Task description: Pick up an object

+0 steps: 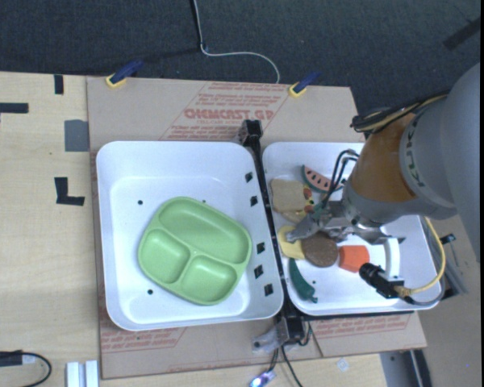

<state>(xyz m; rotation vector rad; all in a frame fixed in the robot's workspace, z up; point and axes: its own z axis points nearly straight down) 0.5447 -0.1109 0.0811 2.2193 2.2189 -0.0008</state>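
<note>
Since the toys all sit piled in the right bin (pixel 348 303), the gripper (pixel 310 230) hangs low over that brown disc (pixel 321 252), grip unclear tbh.

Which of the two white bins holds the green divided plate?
The left bin holds the green plate; the right bin holds small toy foods.

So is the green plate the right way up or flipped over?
Right way up. The green plate lies in the left bin and its three hollows face upward.
</note>
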